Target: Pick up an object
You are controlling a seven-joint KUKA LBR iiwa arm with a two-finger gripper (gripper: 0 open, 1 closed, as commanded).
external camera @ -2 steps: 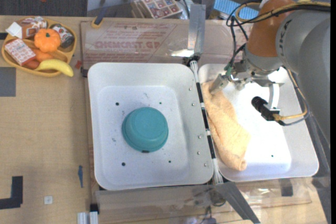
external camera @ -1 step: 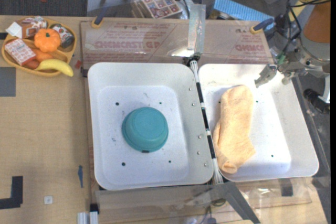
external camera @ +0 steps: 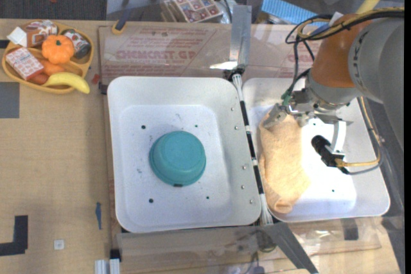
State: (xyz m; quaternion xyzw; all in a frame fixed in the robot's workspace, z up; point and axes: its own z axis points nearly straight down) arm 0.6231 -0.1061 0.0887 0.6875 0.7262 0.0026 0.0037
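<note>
Your gripper [external camera: 287, 109] sits at the top edge of the tan cloth [external camera: 283, 163] in the right bin [external camera: 366, 199]. You cannot tell its state. A teal bowl [external camera: 178, 158] lies upside down in the left bin [external camera: 128, 106].

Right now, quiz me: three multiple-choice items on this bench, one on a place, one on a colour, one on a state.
1. Where does the upturned bowl lie?
A. left bin
B. right bin
C. on the bench

2. What colour is the cloth?
A. blue
B. tan
C. black

3. How does the cloth lie?
A. folded flat in the bin's middle
B. hanging in the air
C. crumpled along the right bin's left side

Key: 1 A, it sits mid left bin. 2 B, pale tan fabric. 3 C, it lies bunched by the divider, below the claw.
</note>
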